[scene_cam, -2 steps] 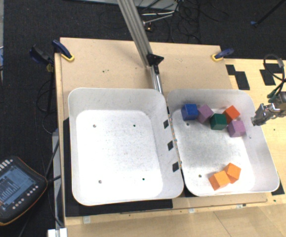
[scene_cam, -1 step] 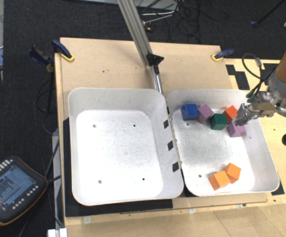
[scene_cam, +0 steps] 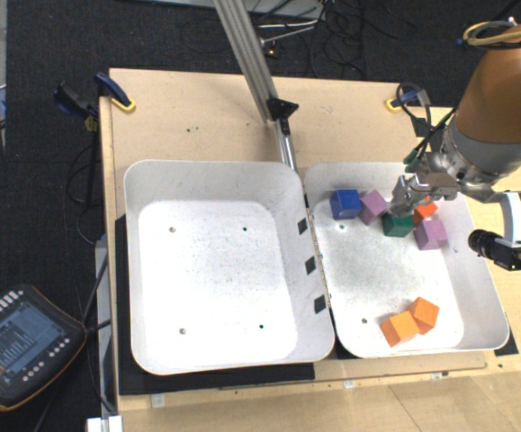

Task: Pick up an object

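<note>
The end effector (scene_cam: 408,196) hangs low over the right bin's (scene_cam: 476,288) far end, just above a green block (scene_cam: 397,226); whether it grips anything cannot be told; a red block (scene_cam: 426,210), two purple blocks (scene_cam: 373,204) (scene_cam: 432,233) and a blue block (scene_cam: 345,203) crowd around; two orange blocks (scene_cam: 399,328) (scene_cam: 425,313) lie near the front rim; the left bin (scene_cam: 152,187) sits alongside on the counter (scene_cam: 197,106).

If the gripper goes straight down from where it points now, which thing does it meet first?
Most likely the green block, which sits directly under the gripper in the right bin. A small orange block lies close beside it, so depth leaves some doubt.
</note>
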`<state>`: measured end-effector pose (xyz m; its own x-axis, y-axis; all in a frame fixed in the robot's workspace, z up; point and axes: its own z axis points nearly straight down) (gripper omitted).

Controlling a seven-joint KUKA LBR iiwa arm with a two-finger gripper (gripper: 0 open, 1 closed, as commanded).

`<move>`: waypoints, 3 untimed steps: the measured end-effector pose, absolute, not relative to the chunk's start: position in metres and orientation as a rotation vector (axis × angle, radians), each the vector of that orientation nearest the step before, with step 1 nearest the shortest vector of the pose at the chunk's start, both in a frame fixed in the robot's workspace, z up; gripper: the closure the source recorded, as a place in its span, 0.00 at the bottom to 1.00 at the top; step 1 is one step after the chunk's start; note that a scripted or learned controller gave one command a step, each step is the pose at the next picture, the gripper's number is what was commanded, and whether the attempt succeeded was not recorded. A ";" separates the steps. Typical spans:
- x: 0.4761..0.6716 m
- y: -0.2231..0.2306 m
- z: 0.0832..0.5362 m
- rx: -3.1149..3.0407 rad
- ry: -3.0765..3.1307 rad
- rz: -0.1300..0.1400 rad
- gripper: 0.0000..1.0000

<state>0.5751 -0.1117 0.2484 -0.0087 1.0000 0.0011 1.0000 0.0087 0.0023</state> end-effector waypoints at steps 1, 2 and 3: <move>0.591 -0.057 0.256 2.210 2.231 0.005 1.00; 0.605 -0.007 0.261 2.212 2.230 0.005 1.00; 0.625 0.038 0.260 2.213 2.228 0.004 1.00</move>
